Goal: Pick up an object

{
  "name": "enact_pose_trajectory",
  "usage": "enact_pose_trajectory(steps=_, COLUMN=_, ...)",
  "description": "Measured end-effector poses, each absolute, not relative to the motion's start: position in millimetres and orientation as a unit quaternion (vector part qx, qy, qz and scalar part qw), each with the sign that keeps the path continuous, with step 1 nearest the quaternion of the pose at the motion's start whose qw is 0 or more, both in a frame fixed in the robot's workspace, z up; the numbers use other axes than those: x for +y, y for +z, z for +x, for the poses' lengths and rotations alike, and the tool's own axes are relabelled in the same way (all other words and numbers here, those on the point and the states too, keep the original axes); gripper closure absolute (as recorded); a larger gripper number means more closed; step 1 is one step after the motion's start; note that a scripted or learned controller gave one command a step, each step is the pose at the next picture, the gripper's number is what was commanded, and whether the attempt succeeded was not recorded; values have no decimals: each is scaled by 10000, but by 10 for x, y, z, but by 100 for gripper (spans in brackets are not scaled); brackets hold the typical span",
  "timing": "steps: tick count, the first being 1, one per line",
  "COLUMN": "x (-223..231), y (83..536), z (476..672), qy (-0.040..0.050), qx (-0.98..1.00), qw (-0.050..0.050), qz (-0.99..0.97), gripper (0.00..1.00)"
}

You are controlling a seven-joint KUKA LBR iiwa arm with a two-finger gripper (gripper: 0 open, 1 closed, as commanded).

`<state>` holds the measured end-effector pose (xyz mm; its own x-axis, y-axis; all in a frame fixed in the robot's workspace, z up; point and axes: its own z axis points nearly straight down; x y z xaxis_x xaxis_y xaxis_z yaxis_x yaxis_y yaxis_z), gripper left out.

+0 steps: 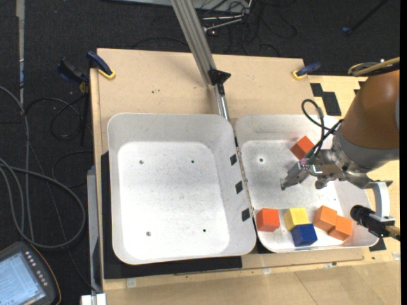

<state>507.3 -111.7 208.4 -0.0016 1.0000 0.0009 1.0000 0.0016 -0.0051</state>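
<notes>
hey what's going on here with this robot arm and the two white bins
A grey and orange robot arm reaches into the right white bin, its gripper hanging low over the bin floor near an orange block. Nothing shows between its fingers. More orange blocks, a yellow block and a blue block lie along the near edge.

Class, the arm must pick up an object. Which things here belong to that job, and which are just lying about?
Belong to the job:
two-finger gripper
orange block by the gripper
orange cube
yellow cube
blue cube
two orange blocks at right

Lying about:
left white bin
blue-and-yellow clamps
</notes>
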Motion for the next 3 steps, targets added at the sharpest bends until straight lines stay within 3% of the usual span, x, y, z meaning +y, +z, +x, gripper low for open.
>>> enact_pose_trajectory(steps=1, x=-1119, y=2103, z=5082, qy=1, qx=-7070, qw=4, qz=-7072, gripper=0)
enact_pose_trajectory(steps=3, x=-1020, y=1220, z=5053, qy=15, qx=-7069, qw=22, qz=-7074, gripper=0)
